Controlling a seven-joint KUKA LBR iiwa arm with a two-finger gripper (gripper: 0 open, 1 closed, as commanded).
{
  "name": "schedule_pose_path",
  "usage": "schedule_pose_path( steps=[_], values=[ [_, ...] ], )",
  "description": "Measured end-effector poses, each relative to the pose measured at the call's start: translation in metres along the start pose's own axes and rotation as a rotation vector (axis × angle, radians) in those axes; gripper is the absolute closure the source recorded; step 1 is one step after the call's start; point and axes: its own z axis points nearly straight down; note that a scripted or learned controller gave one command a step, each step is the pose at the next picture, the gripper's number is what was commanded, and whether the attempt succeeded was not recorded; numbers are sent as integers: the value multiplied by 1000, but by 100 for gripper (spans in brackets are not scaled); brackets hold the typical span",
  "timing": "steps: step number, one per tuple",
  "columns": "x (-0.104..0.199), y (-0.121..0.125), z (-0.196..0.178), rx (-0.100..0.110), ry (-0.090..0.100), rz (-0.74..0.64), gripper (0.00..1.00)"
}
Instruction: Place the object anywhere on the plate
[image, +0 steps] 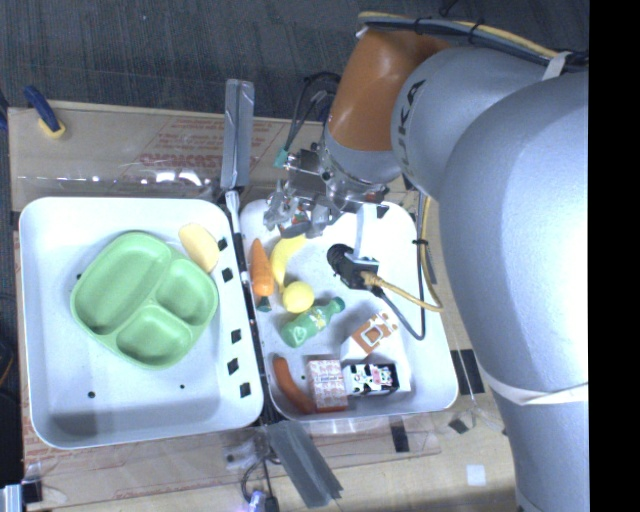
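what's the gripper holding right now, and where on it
Cannot be told: the gripper hangs over the banana in the right bin, but no item is visibly between the jaws.

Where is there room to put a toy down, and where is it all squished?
There is bare room in the green plate, all three hollows, and on the left bin's floor below the plate. The right bin is crowded: carrot, banana, lemon, green bottle and small cartons sit close together, with the gripper over its top end.
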Motion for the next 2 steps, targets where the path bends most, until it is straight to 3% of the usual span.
schedule_pose_path(
  steps=[1, 2],
  values=[
    [37, -28, -3, 0, -1, -361, 100],
    [104, -25, 14, -4, -1, -444, 100]
  ],
)
